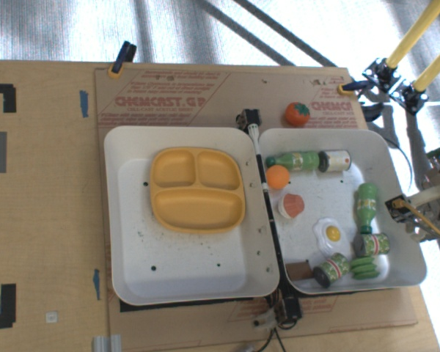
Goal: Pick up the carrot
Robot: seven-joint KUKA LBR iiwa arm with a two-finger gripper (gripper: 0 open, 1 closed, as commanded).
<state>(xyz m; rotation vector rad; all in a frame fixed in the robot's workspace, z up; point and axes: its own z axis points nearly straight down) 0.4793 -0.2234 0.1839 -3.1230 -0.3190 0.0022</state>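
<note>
Carrot point(278, 177), apparently the small orange piece, is lying at the left edge of the right bin point(405, 264), touching 1 green bottle point(294, 161). Wall and bottle are crowding it, so I judge its open lower side is suiting a grasp best. Gripper clenched or released: cannot tell.

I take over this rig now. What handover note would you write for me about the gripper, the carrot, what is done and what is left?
Gripper: I cannot report its state from this picture; check it yourself.
Carrot: not surely identified. The likeliest candidate is the orange piece with a green top, lying on the cardboard behind the right bin, outside both bins. A plain orange ball lies in the right bin by the inner wall.
Done: nothing visible; no piece is lifted.
Left: find the carrot, grasp it, lift it.
</note>
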